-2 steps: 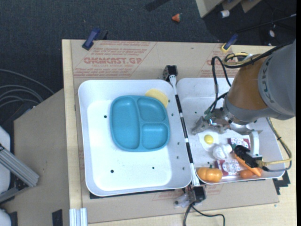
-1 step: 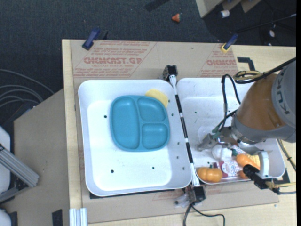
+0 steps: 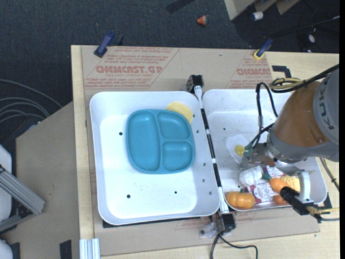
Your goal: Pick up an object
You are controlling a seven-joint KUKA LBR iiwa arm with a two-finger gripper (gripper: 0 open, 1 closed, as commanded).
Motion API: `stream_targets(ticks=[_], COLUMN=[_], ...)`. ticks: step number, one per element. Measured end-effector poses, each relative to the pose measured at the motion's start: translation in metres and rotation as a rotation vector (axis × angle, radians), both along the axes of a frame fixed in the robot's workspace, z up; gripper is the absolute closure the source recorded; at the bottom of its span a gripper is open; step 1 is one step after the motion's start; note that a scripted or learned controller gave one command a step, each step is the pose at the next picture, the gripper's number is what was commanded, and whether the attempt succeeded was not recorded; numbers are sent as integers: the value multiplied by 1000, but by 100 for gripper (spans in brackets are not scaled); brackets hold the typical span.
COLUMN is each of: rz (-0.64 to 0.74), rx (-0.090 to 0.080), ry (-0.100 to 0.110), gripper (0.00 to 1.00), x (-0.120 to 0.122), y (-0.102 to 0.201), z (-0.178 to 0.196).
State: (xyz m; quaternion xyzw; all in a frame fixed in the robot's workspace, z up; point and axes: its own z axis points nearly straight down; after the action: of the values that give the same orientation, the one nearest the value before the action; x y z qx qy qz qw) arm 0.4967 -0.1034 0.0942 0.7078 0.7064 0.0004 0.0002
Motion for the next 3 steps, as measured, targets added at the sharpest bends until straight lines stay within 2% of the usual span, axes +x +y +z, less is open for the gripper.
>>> stream_targets(ticks=[1, 2, 3], rz=[0, 2, 1], rx=[0, 0, -1], ry=[1, 0, -1], gripper=[0, 0, 100], x=[0, 19, 19], y=[0, 0, 0], z=[0, -10, 0])
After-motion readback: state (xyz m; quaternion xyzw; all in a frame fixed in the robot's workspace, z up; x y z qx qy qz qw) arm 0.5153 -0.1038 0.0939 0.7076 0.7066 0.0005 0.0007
